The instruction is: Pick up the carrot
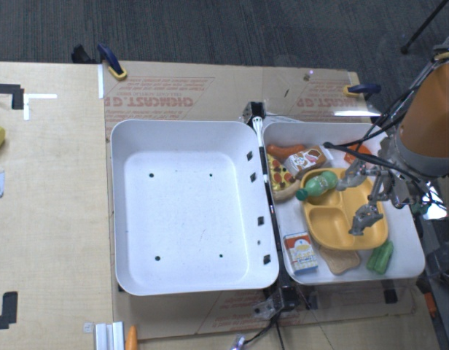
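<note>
- Carrot (pixel 284 152) lies in the right bin (pixel 410 268) near its upper-left corner, long axis running roughly left to right, partly tucked behind a small carton (pixel 306 160); which end is the tip cannot be told.
- The hand (pixel 363 199) hangs over the yellow divided plate (pixel 341 228), well right of the carrot, fingers spread apart with nothing between them.
- A green bottle (pixel 317 185) rests on the plate's upper-left rim.
- The left bin (pixel 122 195) sits beside it on the table (pixel 49 217).

Mirrored red lettering is seen printed on the cardboard sheet (pixel 210 93) under the bins; it is too blurred to be read. Print on the small carton (pixel 301 252) cannot be made out.
</note>
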Action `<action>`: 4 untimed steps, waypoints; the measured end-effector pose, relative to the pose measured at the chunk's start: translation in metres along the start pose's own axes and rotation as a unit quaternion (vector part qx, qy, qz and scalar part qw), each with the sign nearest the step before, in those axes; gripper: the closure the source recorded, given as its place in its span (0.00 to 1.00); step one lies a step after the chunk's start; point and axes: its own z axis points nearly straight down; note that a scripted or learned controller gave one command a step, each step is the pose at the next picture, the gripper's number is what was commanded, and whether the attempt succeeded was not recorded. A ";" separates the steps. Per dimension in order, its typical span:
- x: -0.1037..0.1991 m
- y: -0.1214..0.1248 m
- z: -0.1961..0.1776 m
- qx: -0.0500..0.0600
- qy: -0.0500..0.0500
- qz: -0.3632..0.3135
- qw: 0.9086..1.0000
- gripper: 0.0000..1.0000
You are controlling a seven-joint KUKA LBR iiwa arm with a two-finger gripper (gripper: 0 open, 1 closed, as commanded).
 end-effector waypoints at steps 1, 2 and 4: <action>-0.052 -0.071 0.045 0.000 -0.001 0.061 0.998 0.00; -0.070 -0.091 0.111 0.000 -0.002 0.039 0.999 0.00; 0.026 -0.093 0.109 0.001 -0.002 -0.126 0.992 1.00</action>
